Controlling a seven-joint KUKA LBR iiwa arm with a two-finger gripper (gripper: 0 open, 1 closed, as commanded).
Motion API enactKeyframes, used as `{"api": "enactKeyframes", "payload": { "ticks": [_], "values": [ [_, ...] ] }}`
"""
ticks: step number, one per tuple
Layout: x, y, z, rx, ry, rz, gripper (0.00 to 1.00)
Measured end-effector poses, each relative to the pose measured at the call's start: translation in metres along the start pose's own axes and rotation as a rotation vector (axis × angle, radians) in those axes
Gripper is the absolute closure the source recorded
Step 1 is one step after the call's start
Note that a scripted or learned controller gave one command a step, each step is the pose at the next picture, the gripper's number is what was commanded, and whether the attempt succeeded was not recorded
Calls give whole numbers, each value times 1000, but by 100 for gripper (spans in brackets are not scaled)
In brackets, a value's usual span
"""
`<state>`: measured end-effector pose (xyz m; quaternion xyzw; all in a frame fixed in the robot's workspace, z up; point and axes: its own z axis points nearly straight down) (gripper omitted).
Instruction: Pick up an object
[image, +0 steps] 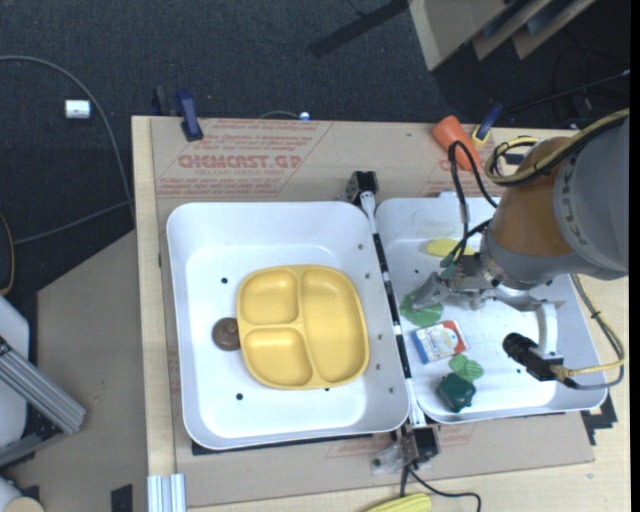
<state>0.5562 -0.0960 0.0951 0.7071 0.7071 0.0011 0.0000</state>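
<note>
Our claw (433, 291) sits low in the right bin (415, 225), near its left wall, and we cannot tell whether it is released or clenched. Right under its tip lies a green scrap (420, 309), which we judge the likeliest thing to pick; whether the two touch is unclear. Just beside the scrap, toward the near rim, lies a red, white and blue packet (438, 343), and past that a dark green block (457, 392). A yellow piece (440, 246) lies on the far side of the claw.

To do this well, we centre over the scrap, keep off the bin wall, close only once we are fully down, and lift straight up so the packet is not dragged along.

The left bin (270, 245) holds a yellow plate (300, 326) and a brown disc (226, 333), well apart from the claw.
</note>
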Motion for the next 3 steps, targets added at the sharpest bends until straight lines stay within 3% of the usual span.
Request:
{"api": "enactKeyframes", "payload": {
  "ticks": [1, 2, 3],
  "values": [
    [0, 6, 10, 0, -2, 0, 0],
    [1, 7, 0, -2, -1, 0, 100],
    [1, 7, 0, -2, -1, 0, 0]
  ]
}}
